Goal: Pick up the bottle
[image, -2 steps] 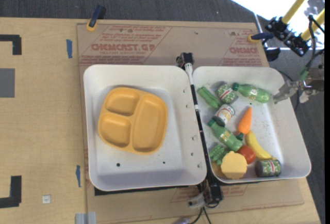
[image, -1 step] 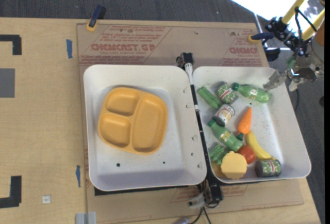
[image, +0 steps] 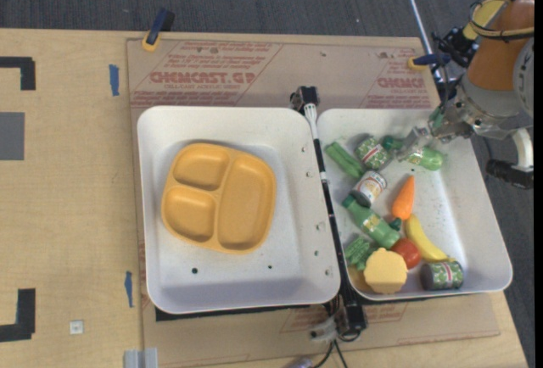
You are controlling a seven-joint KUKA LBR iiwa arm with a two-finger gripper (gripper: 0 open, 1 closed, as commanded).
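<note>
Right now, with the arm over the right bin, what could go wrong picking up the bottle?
The green plastic bottle lies wedged among a small labelled can, an orange toy carrot and a yellow toy banana, so the claw may snag a neighbour. It also lies flat, so it could roll or slip.

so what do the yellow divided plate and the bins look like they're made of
The yellow divided plate looks like moulded plastic: one even colour, rounded compartment edges, a soft satin sheen rather than a ceramic glaze. The left bin and right bin also look like thin formed plastic: smooth white, rounded corners, upturned rims, dull glare. That is judged by look alone, so coated metal can't be ruled out.
</note>
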